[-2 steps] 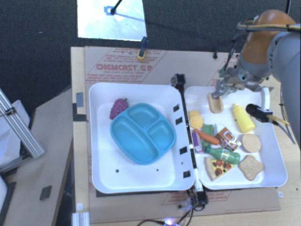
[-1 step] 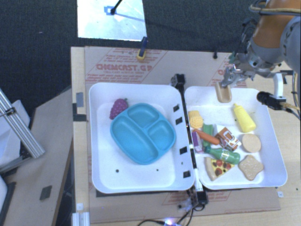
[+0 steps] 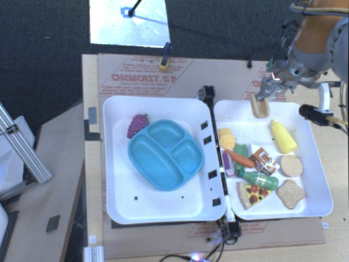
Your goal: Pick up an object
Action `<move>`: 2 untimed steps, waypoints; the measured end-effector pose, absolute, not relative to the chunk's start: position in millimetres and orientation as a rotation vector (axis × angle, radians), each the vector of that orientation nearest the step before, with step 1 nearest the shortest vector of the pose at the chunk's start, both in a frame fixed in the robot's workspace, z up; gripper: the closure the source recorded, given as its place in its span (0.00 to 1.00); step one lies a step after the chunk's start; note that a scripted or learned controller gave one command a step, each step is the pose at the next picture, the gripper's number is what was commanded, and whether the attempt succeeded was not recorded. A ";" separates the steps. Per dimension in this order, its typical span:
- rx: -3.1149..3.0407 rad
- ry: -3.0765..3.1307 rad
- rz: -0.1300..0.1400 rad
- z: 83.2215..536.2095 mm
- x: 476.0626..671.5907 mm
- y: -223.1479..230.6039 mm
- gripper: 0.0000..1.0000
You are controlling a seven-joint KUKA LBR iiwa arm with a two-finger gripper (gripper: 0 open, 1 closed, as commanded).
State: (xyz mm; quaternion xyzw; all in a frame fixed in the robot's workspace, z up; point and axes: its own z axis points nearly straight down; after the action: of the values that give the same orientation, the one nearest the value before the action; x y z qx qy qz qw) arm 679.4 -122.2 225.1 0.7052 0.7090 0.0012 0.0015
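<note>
Gripper [image 3: 264,93], at upper right, clamps an upright tan bread stick [image 3: 260,107] above the right bin [image 3: 316,162] of toy food; the left bin [image 3: 117,146] holds a blue tray [image 3: 165,154] and grapes [image 3: 137,125].

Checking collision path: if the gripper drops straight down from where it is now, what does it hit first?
Probably the tan piece hanging directly under the gripper, at the right bin's back rim; depth is unclear from this view.

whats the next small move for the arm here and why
Probably a short straight lift, then a check of the grasp. The gripper sits at the far edge of the right bin, and a tan piece hangs just below it; whether it is truly pinched is unclear. The other toy foods, like the yellow bottle, lie nearer the camera.
</note>
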 end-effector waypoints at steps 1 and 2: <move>2.212 2.231 0.003 233.5 651.9 -74.4 1.00; 2.216 2.232 -0.001 222.5 613.3 -30.1 1.00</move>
State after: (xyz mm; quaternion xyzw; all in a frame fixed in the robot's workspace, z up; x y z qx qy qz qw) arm 613.3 -30.1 222.5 0.7045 0.7097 -0.0004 -0.0015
